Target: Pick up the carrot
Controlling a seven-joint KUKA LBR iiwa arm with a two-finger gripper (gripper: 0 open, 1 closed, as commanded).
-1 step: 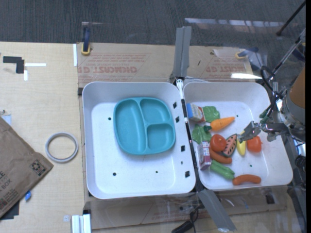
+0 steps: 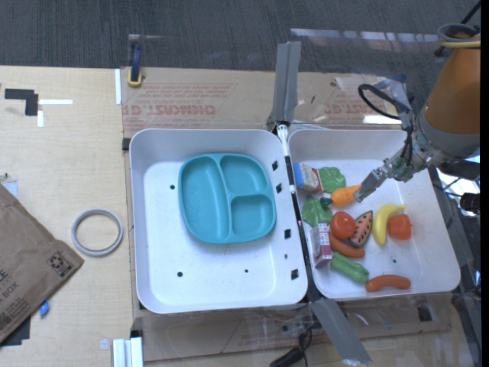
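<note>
You are watching the gripper (image 2: 365, 192) reaching the carrot (image 2: 344, 196) in the right bin (image 2: 439, 205), its jaw state impossible to tell, and crowding from the green leaf toy (image 2: 331, 178) and tomato (image 2: 343, 224) is risking a slipped grasp.

One fixed camera looks down at a slant from above the near edge of the surface (image 2: 61, 174), facing across it toward dark carpet (image 2: 229, 14) at the top. It stands far enough back to take in both white bins, the left bin (image 2: 153, 228) and the right bin (image 2: 435, 258), whole. The arm (image 2: 458, 90) enters from the right edge.
</note>
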